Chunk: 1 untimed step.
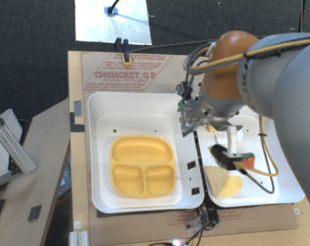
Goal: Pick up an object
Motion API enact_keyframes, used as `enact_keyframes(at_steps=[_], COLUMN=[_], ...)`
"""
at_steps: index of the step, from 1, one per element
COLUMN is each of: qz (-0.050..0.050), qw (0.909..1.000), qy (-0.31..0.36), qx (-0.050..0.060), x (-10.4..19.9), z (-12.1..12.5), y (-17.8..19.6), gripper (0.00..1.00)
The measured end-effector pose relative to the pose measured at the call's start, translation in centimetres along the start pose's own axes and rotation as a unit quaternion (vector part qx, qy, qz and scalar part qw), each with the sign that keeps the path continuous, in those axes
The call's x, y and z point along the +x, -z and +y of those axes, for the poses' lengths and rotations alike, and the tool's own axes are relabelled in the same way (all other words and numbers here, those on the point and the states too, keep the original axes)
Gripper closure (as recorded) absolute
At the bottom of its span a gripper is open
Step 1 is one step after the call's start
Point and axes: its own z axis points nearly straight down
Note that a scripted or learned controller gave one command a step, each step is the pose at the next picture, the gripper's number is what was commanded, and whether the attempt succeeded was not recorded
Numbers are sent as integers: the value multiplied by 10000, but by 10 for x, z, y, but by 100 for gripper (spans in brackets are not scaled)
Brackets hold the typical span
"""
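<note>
Pale yellow piece (pixel 230 186) lies at the front of the right bin (pixel 283 186). Small red-green item (pixel 247 161) sits just behind it, not touching. End effector (pixel 192 121) hangs over the seam between the bins; spread or pressed together, cannot tell. Yellow divided tray (pixel 142 165) lies flat in the left bin (pixel 101 118).

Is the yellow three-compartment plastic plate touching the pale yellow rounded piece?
Apart. The camera view shows the yellow three-compartment plastic plate in the left white bin and the pale yellow rounded piece in the right white bin.
</note>
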Motion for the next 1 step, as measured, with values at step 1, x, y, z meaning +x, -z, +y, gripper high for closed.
enact_keyframes(at_steps=[1], qz=[4], qw=[10000], qy=[5], qx=[-2], x=[52], z=[5], y=[-1], gripper=[100])
